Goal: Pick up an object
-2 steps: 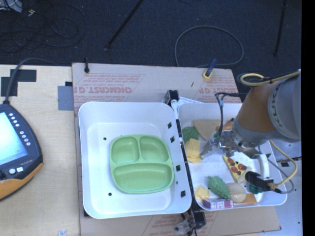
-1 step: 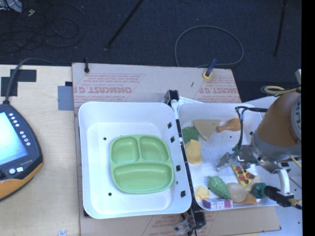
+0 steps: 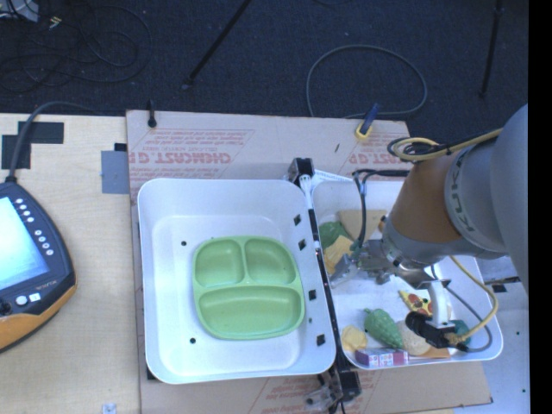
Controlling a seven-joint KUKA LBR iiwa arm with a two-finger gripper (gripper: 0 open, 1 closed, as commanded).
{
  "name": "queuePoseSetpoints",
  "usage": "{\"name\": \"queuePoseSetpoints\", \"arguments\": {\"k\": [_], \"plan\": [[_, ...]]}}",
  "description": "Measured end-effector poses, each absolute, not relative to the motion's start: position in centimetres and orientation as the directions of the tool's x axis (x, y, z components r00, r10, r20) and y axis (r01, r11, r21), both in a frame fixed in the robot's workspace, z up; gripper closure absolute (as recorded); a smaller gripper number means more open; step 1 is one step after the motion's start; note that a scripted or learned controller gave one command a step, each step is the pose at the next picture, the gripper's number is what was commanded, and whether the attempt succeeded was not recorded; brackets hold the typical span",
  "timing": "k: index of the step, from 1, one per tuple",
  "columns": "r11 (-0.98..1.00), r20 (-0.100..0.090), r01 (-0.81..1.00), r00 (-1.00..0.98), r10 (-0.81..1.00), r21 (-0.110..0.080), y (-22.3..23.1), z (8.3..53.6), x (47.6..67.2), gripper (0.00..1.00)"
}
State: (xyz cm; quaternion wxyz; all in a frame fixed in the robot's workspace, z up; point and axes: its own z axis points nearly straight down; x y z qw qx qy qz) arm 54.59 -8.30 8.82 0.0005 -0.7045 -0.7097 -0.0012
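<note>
While the arm (image 3: 448, 201) reaches low into the right bin (image 3: 487, 339), gripper (image 3: 352, 261) state cannot be told, and loose objects are seen near it: yellow-green items (image 3: 335, 241), dark green toy (image 3: 382, 327), pink box (image 3: 379, 358).

Green tray (image 3: 248, 286), white bins (image 3: 164, 231)

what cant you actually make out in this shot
- Gripper, camera view: the arm's wrist covers most of it, so open or shut can't be told.
- Right bin: the arm hides much of its floor.
- Small items near the bin's front, like the green toy: too small to identify.
- Handheld screen: cut off by the left edge.
</note>
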Motion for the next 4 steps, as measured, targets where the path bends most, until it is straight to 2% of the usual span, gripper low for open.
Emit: {"name": "queuePoseSetpoints", "arguments": {"k": [1, 2, 4], "plan": [[0.002, 0.0, 1.0, -0.002, 1.0, 0.0, -8.6, 8.8, 62.0, 0.0], [0.003, 0.001, 1.0, -0.003, 1.0, -0.005, -8.8, 8.7, 64.4, 0.0], [0.0, 0.0, 1.0, 0.0, 1.0, -0.005, -8.1, 8.7, 64.3, 0.0]]}}
